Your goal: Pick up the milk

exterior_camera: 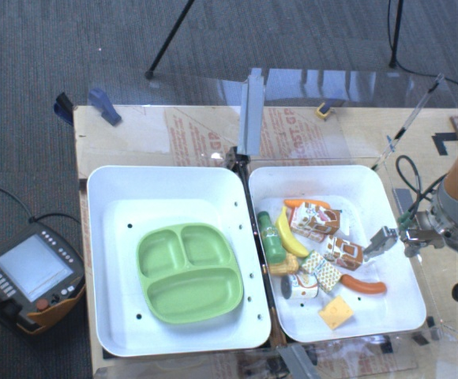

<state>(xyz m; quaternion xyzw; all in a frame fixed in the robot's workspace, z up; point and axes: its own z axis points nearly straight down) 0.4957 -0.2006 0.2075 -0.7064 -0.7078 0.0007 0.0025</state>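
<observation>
The right bin [387, 192] holds a heap of toy food. Two white cartons with red-brown print lie in it, a larger one [316, 220] near the middle and a smaller one [343, 253] just right of it. I cannot tell which is the milk. A third carton [321, 272], with a coloured diamond pattern, lies below them. My gripper [377, 245] reaches in from the right at a slant. Its tip hangs just right of the smaller carton, close to it, holding nothing that I can see.
Around the cartons lie a green bottle [272, 239], a banana [290, 240], a red sausage [363, 286], a cheese wedge [336, 313] and a small can [289, 286]. The left bin [106, 212] holds a green divided plate [189, 273]. Cables hang at the right.
</observation>
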